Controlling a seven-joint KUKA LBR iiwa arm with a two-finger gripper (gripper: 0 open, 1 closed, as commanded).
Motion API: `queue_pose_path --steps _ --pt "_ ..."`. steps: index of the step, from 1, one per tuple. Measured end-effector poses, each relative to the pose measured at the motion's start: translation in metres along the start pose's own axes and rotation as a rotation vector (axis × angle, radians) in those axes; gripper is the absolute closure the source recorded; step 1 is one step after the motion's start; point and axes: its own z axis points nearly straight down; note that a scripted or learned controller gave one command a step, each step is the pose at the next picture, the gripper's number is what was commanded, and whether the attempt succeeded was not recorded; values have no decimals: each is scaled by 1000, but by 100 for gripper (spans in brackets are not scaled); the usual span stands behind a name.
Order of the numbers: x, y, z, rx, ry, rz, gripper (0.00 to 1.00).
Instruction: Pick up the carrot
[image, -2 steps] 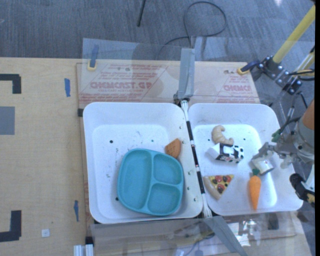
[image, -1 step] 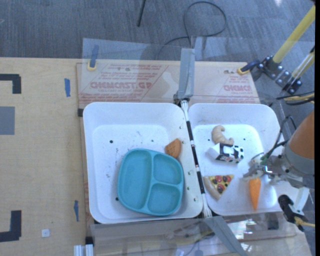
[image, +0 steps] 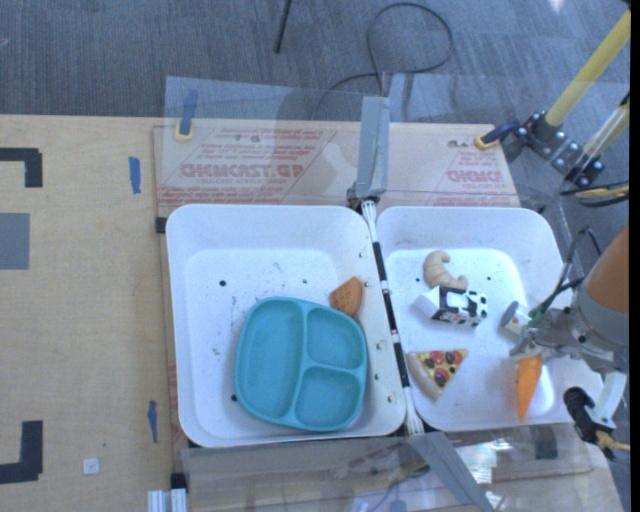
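At the right bin's far right edge, gripper (image: 533, 345): it hangs low over the bin wall, metal parts pointing left, with the grey arm and its orange band coming in from the right.
Jaws: I cannot tell from where I stand whether they are apart or together; the metal tips blur into the carrot's top.
Carrot (image: 527, 385): orange, lying lengthwise along the right bin's right side, its upper end right at the gripper tips, its point toward the near rim.
Right bin (image: 470, 225): white and shallow, holding the carrot and three more pieces.
Pizza slice (image: 438, 368): near the front left of the right bin, well apart from the carrot.
Black-and-white toy (image: 459, 305): middle of the right bin.
Croissant (image: 440, 268): tan, curled, just behind the black-and-white toy.
Left bin (image: 200, 300): holds a teal divided tray (image: 300, 365).
Orange-brown piece (image: 348, 296): beside the tray's back right corner, close to the wall between the bins.
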Motion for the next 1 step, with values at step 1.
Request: queue_pose_path --steps 1 --pt "55 -5 -85 9 9 -384 100"
